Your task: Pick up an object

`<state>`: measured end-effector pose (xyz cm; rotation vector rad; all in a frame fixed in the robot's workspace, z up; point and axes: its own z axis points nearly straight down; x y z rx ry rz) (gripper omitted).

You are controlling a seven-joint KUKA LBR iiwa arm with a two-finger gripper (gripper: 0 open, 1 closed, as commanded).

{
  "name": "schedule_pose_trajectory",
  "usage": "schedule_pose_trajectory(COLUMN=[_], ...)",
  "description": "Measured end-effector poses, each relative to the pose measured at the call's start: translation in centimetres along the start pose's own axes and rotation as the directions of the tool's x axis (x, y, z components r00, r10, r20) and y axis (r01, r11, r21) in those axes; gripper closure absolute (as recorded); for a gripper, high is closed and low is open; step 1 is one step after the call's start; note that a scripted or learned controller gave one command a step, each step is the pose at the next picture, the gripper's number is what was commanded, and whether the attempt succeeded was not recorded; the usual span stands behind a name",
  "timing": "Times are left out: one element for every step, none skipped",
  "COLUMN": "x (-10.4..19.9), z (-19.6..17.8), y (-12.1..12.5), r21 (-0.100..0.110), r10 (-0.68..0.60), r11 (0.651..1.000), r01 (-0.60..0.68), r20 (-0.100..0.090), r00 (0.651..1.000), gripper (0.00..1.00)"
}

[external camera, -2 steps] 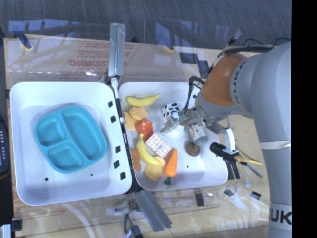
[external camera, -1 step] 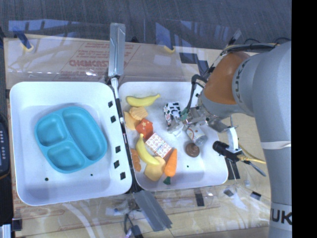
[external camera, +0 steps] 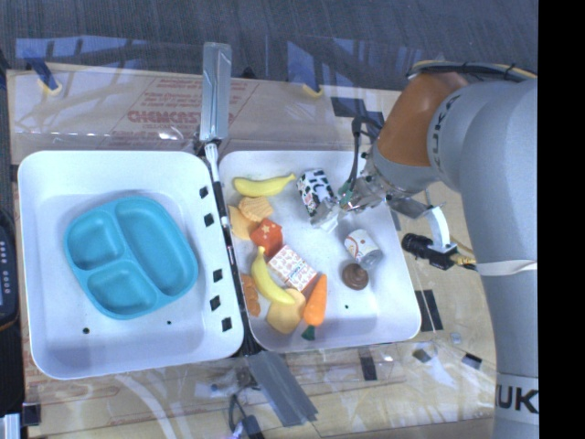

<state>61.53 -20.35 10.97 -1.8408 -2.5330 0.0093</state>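
Camera view: the right bin (external camera: 393, 291) held a banana (external camera: 263, 186) at upper left, a black-and-white cow toy (external camera: 315, 190), a small can (external camera: 362, 244), a carrot (external camera: 315, 300), and a patterned box (external camera: 292, 268). The gripper (external camera: 331, 210) sat just beside the cow toy; jaw state could not be told. The left bin (external camera: 46, 327) held a blue divided plate (external camera: 131, 255).
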Motion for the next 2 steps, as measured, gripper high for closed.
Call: schedule_pose_trajectory(x=[0.0,2.0], z=[-0.1,2.1], y=[0.2,5.1], r21=[-0.005,-0.009], r10=[-0.001,-0.128], r11=[1.000,0.992], r01=[0.001,0.128], r20=[0.002,0.005], r00=[1.000,0.992], gripper=[0.00,0.00])
